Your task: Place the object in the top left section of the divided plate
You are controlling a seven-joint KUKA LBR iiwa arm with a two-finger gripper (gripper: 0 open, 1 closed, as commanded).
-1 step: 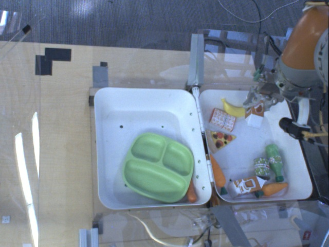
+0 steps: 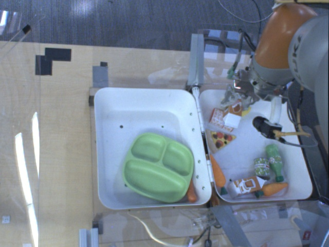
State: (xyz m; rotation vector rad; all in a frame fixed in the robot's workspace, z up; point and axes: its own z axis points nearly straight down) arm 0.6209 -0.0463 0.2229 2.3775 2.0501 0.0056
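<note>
Nearest me, the green divided plate (image 2: 158, 167) sits in the left bin (image 2: 110, 138). Farther off in the right bin (image 2: 303, 187), a small red-and-white card (image 2: 217, 119) lies just below the gripper (image 2: 237, 92); its grip I cannot tell.

Pale wooden bench (image 2: 67, 153) — two white bins on it: left (image 2: 108, 138), right (image 2: 300, 181).

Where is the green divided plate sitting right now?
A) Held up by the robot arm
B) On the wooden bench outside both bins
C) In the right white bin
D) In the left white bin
D: the green divided plate lies flat on the floor of the left white bin, while the arm is over the right white bin.
</note>
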